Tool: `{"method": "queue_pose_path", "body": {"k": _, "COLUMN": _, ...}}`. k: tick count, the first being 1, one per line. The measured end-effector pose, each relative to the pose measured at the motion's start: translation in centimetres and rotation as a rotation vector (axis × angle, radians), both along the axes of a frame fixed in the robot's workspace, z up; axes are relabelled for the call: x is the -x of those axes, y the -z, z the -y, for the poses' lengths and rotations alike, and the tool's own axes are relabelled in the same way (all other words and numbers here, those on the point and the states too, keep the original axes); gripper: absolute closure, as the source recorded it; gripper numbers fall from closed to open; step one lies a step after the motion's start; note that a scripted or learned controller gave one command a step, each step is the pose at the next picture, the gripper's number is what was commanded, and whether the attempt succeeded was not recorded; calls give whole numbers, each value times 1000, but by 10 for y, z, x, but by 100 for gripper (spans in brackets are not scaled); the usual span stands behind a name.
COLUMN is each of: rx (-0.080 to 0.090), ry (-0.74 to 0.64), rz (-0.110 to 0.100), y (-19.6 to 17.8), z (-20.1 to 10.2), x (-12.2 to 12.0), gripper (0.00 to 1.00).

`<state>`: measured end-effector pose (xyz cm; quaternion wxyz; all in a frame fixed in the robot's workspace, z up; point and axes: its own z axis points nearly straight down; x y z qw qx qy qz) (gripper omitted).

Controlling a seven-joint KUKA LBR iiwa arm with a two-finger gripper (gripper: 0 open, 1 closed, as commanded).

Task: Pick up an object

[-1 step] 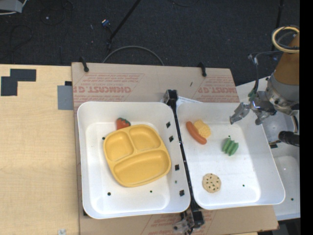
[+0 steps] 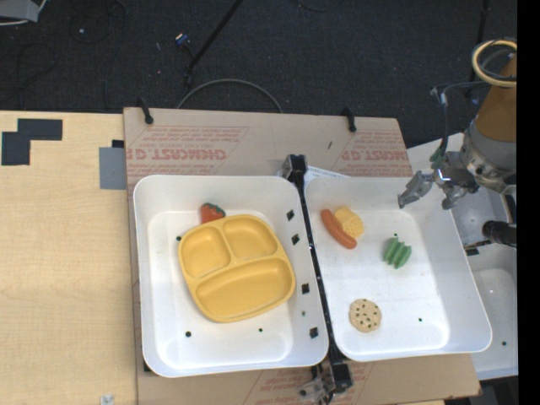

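The right bin [image 2: 439,327] holds a hot dog [image 2: 338,229] with a yellow piece [image 2: 348,221] beside it near the far left corner, a green toy vegetable [image 2: 396,252] in the middle, and a round cookie [image 2: 364,315] nearer the front. My gripper [image 2: 434,191] hangs over the right bin's far right corner, above and right of the green vegetable. Its two grey fingers are spread apart with nothing between them.
The left bin [image 2: 160,327] carries a yellow divided plate [image 2: 236,266], with a small red and green toy [image 2: 212,213] at the plate's far left edge. A black divider [image 2: 308,260] separates the bins. Cardboard lies under both bins.
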<state>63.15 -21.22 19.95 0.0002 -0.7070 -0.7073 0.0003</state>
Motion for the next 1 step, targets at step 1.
{"method": "queue_pose_path", "body": {"k": 1, "rx": -2, "ry": -4, "rz": -5, "y": 44, "z": -4, "x": -2, "gripper": 0}}
